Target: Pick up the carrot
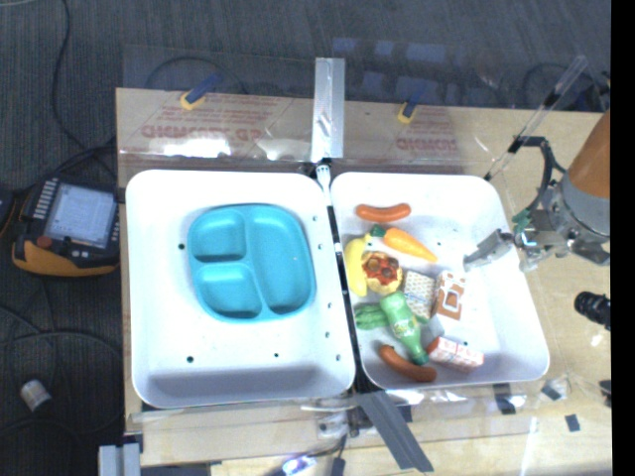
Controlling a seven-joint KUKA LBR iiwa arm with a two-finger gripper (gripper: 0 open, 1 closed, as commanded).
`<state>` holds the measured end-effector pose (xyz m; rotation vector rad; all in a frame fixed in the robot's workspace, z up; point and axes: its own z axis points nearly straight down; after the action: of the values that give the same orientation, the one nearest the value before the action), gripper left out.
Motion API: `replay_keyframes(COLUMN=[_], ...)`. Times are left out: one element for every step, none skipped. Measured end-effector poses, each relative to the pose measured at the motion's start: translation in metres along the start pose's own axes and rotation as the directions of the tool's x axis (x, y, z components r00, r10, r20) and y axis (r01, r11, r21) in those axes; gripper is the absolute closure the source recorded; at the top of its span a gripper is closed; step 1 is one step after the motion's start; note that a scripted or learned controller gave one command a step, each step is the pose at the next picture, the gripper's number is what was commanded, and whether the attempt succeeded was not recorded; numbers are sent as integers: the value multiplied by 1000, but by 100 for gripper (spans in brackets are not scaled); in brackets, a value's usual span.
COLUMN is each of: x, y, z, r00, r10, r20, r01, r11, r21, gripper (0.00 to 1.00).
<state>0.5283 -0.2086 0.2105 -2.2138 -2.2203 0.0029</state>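
Glossy white bin (516, 296) holds tapered carrot (409, 243).

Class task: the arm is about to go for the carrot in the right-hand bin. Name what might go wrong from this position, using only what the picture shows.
1. Crowding: the carrot lies against the pizza slice with the sausage just above, so the tool may catch a neighbour instead.
2. Shape: the carrot tapers and lies at a slant, so a grip near the thin tip could slip.
3. Approach: the tool sits over the right bin away from the carrot, so a poorly aligned descent could simply push it.
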Motion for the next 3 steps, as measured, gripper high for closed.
replay_keyframes(x=[62, 53, 67], y=[59, 100, 128], z=[72, 121, 124], r00=[997, 994, 995], r10=[74, -110, 101], r20=[2, 10, 13], r01=[-74, 110, -101], r11=[997, 994, 993], r21=[1, -10, 57], gripper=[0, 0, 0])
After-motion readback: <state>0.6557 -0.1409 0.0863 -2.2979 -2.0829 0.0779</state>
